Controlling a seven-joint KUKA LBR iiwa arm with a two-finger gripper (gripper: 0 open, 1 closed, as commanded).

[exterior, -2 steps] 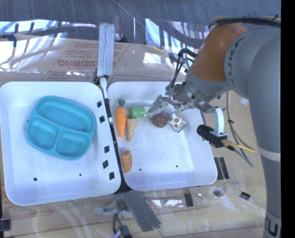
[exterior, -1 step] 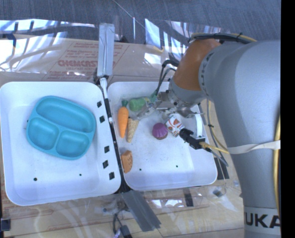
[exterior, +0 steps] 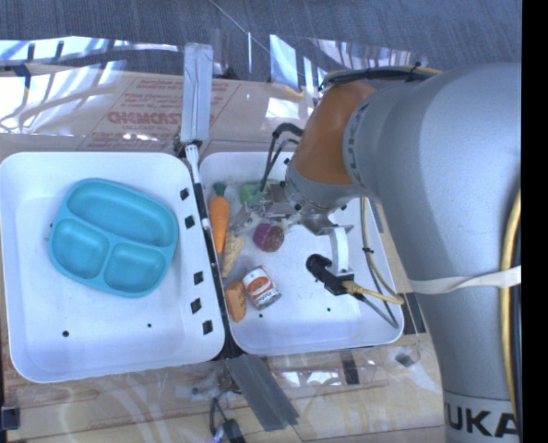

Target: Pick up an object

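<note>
Nearest the camera in the right bin (exterior: 297,335), a small can (exterior: 261,287) lies tilted beside a brownish piece (exterior: 235,301) at the divider. Farther in, a purple round object (exterior: 269,237) lies just below the gripper (exterior: 279,206), and I cannot tell how the gripper is set. A carrot (exterior: 220,222) and a green item (exterior: 250,192) lie alongside. The left bin (exterior: 34,340) holds a blue divided plate (exterior: 113,237).

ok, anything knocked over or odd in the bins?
Little. The can lies on its side in the right bin, near the front left. The carrot and other food sit bunched along that bin's left wall. The blue tray sits askew in the left bin.
</note>
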